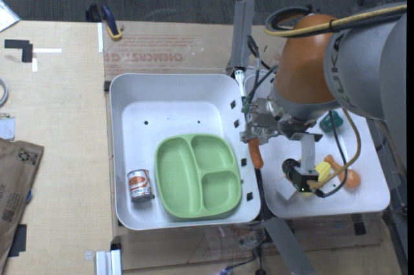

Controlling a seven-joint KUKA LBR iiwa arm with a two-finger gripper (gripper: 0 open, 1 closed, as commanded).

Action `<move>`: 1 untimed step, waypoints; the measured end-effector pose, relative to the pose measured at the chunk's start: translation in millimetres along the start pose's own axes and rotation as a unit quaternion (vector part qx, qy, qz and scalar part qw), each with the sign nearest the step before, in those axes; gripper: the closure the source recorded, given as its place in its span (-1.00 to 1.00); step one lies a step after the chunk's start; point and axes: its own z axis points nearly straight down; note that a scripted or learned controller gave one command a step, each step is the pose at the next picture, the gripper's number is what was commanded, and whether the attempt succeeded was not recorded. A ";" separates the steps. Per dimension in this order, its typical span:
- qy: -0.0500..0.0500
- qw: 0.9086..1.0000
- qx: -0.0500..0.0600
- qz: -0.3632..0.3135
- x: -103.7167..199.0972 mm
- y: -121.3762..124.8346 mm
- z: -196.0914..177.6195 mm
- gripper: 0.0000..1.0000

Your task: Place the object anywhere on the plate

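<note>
A green divided plate lies in the left bin, toward its front right. My gripper hangs over the wall between the two bins, just right of the plate's rim. It is shut on a small orange-red elongated object, which sticks down out of the fingers. The object's top end is hidden by the gripper body. The object is above the bins' shared edge and is not over the plate.
A small can with a red label stands left of the plate. The right bin holds a teal piece, a yellow piece and orange pieces. The arm covers much of the right bin.
</note>
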 end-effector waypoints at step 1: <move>0.000 1.000 0.000 0.000 -0.4 0.1 -0.1 -1.00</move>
